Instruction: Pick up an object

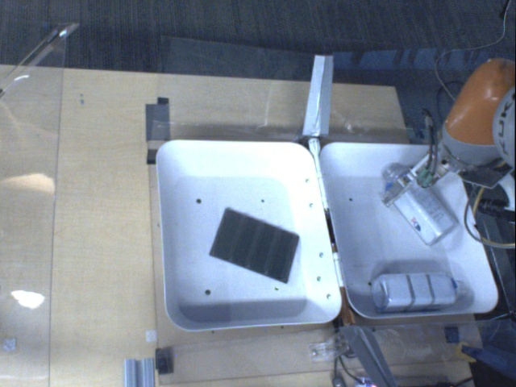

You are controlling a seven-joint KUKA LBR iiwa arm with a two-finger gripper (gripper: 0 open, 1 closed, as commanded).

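Two things are up for grabs, and the hand isn't over either one. It hangs in the upper part of the right bin, and from this slanted view I honestly can't tell if it's spread or closed; nothing visibly sits in it. The clear body around it blurs against the white floor.

Closest target is the grey block, lying flat against the near wall of that same bin. That's my worry: with the wall right beside it, one side of the hand could land on the rim or shove the block into the corner instead of closing around it. It also looks rounded on top, so I'd guess it slips.

Other option is the dark pad, lying tilted mid-floor in the left bin with open room on all sides. Looks really thin though, so probably hard to get under. Getting there means crossing the divider between bins, and cables hang near the right edge.
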